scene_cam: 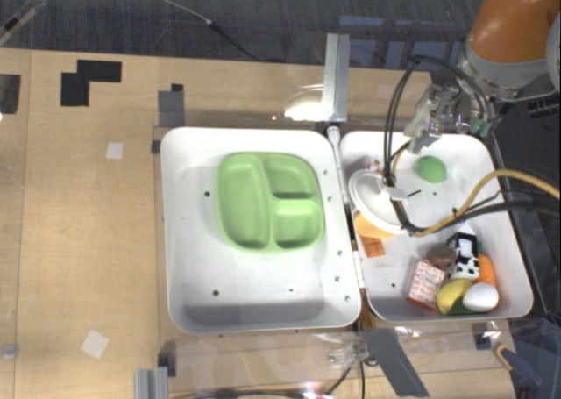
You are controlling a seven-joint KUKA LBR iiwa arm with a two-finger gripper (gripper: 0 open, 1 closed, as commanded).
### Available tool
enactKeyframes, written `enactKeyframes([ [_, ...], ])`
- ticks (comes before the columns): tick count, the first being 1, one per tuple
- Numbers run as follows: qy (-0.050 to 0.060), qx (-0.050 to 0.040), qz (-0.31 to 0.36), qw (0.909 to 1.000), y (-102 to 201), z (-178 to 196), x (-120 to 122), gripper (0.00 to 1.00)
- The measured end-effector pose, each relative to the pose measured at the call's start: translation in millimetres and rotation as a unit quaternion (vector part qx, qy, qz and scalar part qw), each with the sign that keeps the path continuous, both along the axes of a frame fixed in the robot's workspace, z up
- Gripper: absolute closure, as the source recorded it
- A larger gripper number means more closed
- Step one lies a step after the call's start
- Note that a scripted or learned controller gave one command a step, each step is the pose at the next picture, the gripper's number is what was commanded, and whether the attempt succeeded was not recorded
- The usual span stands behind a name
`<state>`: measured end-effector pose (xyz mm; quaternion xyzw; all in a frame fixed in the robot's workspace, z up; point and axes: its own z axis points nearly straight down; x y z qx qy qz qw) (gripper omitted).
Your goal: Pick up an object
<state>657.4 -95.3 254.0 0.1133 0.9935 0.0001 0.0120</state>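
My gripper (427, 131) hangs over the far part of the right bin (513, 239), under the orange-banded wrist. Just below it a small round green object (430, 168) lies on the bin floor, apart from the gripper. To the left of that a white bowl (375, 199) sits tilted against the bin's left wall, with an orange piece (372, 231) under its near edge. In the near right corner several small items are bunched: a pink box (425, 282), a yellow fruit (451, 295), a white egg shape (480, 298), an orange piece (487, 269) and a black-and-white toy (465, 248).
A green divided plate (269, 201) lies in the middle of the left bin (188, 283). Black and tan cables (456, 209) loop from the wrist across the right bin. A metal post (337, 73) stands behind the bins at their shared wall.
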Motion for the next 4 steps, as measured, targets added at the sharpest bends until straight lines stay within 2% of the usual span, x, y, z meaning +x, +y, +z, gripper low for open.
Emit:
enactKeyframes([
  [1,0.005,-0.0019,0.106,0.9943,-73.0,51.7,-9.0,1.00],
  [2,0.008,-0.0031,0.268,0.9635,-110.5,-1.6,-25.7,1.00],
  [3,0.006,-0.0072,0.495,0.8691,-108.6,7.7,13.6,1.00],
  [4,0.008,-0.0083,0.621,0.7839,-110.7,-0.7,-93.0,1.00],
])
